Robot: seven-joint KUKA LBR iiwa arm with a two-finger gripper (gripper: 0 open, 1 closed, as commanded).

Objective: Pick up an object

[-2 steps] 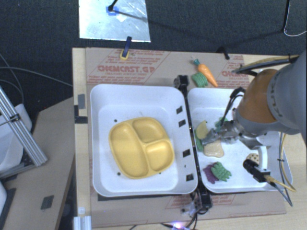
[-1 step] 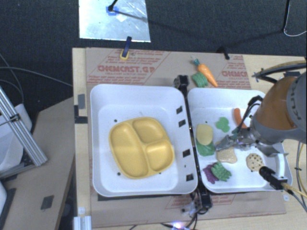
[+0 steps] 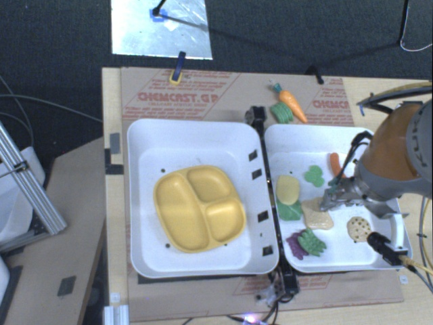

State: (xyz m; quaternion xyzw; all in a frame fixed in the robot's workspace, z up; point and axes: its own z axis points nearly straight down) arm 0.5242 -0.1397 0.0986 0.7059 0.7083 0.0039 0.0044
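In the right bin (image 3: pixel 291 135) lie several toy foods. A pale beige piece (image 3: pixel 316 218) sits near the middle, with a yellow oval piece (image 3: pixel 288 188) and a green piece (image 3: pixel 291 211) to its left. A green leafy piece (image 3: pixel 313 177) and a small orange-red piece (image 3: pixel 334 161) lie farther back. A round cookie (image 3: pixel 358 228) and a purple-and-green bunch (image 3: pixel 306 243) lie near the front. My gripper (image 3: pixel 331 198) hangs low over the right edge of the beige piece. The wrist hides how its fingers stand.
The left bin (image 3: pixel 142 202) holds a yellow divided tray (image 3: pixel 198 207). A toy carrot (image 3: pixel 291 101) and a green piece (image 3: pixel 281 113) lie on the cardboard behind the bins. The arm's grey body (image 3: pixel 399 151) covers the right bin's right side.
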